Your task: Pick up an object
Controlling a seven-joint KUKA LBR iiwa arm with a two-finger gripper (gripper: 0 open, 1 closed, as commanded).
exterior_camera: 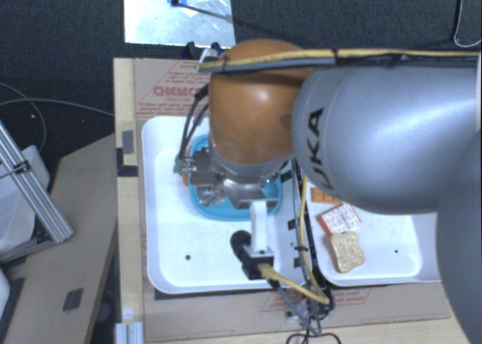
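Look at the middle of the frame: the gripper [226, 184] sits low in the left bin [162, 207], right over a blue dish [218, 207] whose rim curves out beneath it. You cannot tell how its fingers stand, because the wrist hides them. The dish is round, bright blue and mostly covered. In the right bin [399, 260], lower right, a tan sponge [348, 251] lies just below a red-and-white packet [339, 220], well apart from the gripper.

One fixed camera looks steeply down from close above on both white bins [162, 184], arm [376, 132] entering from the right.
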